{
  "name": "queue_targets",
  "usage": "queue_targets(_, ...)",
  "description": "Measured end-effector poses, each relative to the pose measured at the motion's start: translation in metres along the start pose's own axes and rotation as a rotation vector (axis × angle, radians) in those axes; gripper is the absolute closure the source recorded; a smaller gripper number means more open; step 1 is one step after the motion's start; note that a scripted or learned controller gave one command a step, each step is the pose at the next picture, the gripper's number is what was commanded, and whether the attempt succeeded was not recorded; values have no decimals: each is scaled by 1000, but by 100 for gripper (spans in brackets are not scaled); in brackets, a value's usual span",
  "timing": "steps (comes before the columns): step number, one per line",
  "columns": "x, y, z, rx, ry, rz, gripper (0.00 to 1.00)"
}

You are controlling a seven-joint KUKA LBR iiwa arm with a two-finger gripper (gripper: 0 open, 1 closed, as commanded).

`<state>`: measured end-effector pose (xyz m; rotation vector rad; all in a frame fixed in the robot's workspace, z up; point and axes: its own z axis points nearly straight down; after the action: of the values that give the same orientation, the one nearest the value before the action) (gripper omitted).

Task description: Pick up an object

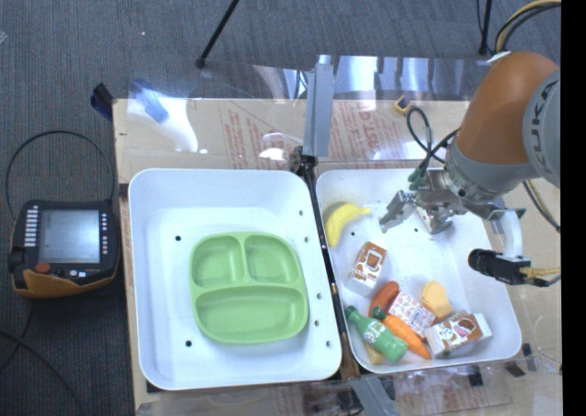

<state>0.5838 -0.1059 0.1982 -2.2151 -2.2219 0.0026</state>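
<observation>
My gripper (419, 214) hangs over the upper middle of the right bin (485, 249), its two grey fingers spread open with nothing between them. A yellow banana (341, 219) lies just left of it near the bin's upper left corner. Below the gripper sits a small brown and white carton (368, 266). Lower down lie a red pepper (384, 296), a carrot (406, 334), a green bottle (377, 333), a pink and white packet (412, 312), a yellow piece (436, 300) and another brown carton (456, 333).
The left bin (165, 222) holds a green divided plate (248, 287). A metal post (318, 116) stands behind the wall between the bins. A teach pendant (62, 247) lies on the floor at the left. Black cables hang off the arm at the right.
</observation>
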Motion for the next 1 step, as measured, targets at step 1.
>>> queue_targets(1,10,27,111,-1,-1,62,0)
